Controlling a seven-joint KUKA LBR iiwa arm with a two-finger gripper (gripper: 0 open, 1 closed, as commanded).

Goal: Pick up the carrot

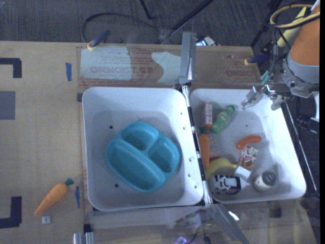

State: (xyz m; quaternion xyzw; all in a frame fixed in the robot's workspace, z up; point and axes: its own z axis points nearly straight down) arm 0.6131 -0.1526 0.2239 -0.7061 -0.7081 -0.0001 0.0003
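Observation:
An orange carrot (204, 150) lies lengthwise against the left wall of the right bin (284, 136). A second toy carrot (51, 198) with a green top lies on the bench outside the bins, at the lower left. My gripper (262, 99) hangs over the far right part of the right bin, well right of and beyond the carrot in the bin. Its fingers (249, 98) are spread open with nothing between them.
The left bin (101, 105) holds a blue divided plate (143, 155). Around the carrot in the right bin lie a green bottle (222, 119), a red-and-white packet (208, 113), a banana (222, 165), an orange sausage (248, 141), a small carton (248, 157), a black-and-white pack (226, 183) and a round can (265, 180).

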